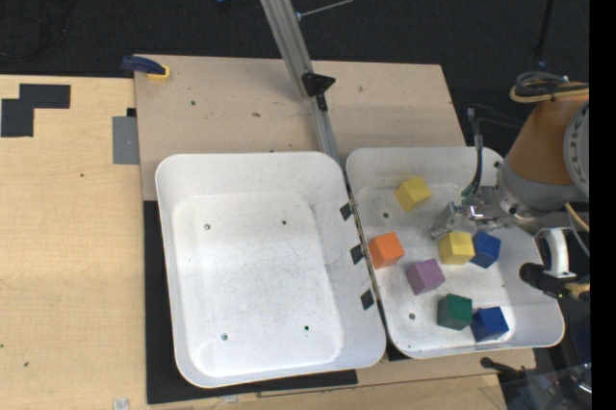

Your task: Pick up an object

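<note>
The surface [241, 100] carries two white bins: the left bin [255, 269] and the right bin [438, 169]. The right bin holds seven blocks, among them a purple block [424, 276] and an orange block [387, 249]. The pincer [460, 217] sits low, just beside a yellow block [457, 247]; whether it is apart or together cannot be told.
</note>
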Action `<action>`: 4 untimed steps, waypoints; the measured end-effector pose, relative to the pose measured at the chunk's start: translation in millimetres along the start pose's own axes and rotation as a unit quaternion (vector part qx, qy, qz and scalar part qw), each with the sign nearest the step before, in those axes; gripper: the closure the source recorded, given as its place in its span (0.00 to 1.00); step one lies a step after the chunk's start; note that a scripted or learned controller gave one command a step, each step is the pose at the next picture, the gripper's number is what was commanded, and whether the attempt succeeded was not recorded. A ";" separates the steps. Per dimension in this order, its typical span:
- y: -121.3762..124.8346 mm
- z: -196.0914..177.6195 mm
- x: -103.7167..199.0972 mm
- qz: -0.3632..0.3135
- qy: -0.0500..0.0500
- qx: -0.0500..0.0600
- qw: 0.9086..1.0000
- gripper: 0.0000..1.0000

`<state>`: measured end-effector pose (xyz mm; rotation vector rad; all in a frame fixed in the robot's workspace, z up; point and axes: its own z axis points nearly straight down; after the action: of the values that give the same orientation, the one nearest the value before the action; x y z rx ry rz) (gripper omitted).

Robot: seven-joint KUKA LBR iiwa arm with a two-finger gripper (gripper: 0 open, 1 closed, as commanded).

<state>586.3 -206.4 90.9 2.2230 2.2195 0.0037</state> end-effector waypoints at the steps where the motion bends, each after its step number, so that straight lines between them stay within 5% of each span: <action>1: -0.3 -11.3 -0.9 0.001 0.000 0.000 1.000 1.00; 4: -5.7 -166.2 -1.8 -0.002 -0.002 -0.001 1.000 1.00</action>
<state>580.3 -208.4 257.2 2.2164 2.2205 0.0026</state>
